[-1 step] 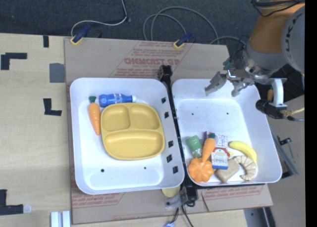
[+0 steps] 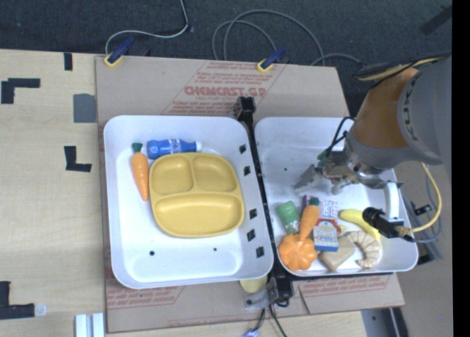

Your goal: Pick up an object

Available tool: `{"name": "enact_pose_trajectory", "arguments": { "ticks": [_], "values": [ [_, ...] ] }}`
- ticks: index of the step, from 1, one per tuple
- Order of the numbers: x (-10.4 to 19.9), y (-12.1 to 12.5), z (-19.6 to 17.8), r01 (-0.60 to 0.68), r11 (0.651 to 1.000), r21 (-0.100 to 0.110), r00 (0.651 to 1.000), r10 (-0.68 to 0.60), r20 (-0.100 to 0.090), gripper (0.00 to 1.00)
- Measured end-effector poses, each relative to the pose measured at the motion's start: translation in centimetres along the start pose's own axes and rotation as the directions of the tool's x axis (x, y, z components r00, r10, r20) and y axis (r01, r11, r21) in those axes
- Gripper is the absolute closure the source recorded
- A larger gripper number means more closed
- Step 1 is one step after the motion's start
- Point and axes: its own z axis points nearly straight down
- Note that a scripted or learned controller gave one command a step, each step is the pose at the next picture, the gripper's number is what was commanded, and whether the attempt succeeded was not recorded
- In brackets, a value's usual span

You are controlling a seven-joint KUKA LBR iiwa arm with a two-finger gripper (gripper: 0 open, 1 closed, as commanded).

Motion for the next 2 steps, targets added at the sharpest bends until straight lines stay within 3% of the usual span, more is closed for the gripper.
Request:
{"name": "enact_pose_trajectory", "arguments": {
  "ticks": [1,2],
  "values": [
    [3.6,-4.6,2.2,0.003,1.0,-0.023,1.0,-0.003,0.006,0.0],
    [3.4,-4.4,1.0,0.001,1.0,-0.026,1.0,-0.001,0.008,1.0]
  ]
}}
